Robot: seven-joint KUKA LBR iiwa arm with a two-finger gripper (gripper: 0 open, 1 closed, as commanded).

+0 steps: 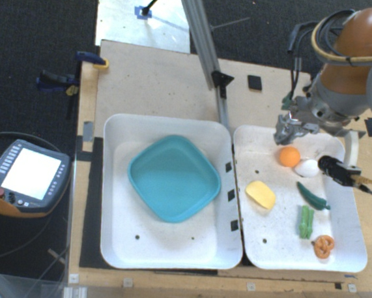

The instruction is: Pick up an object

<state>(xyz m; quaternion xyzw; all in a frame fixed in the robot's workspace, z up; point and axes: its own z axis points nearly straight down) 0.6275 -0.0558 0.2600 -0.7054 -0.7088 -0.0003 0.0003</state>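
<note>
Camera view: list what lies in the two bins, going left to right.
Teal plate → yellow piece → orange ball → white egg → pretzel

The gripper (291, 131) hangs above the right bin (353, 249) just beside an orange ball (289, 156) and white egg (307, 168), with a yellow piece (261, 194), green items and pretzel (324, 246) nearby, while the left bin (109, 236) holds a teal plate (174, 177).

On my counter (159, 83) two bins sit side by side. The left bin (109, 236) holds a plate (174, 177). In the right bin (346, 249), my tool (291, 130) hangs at the back, just behind a ball (290, 156) touching an egg (307, 167).
</note>
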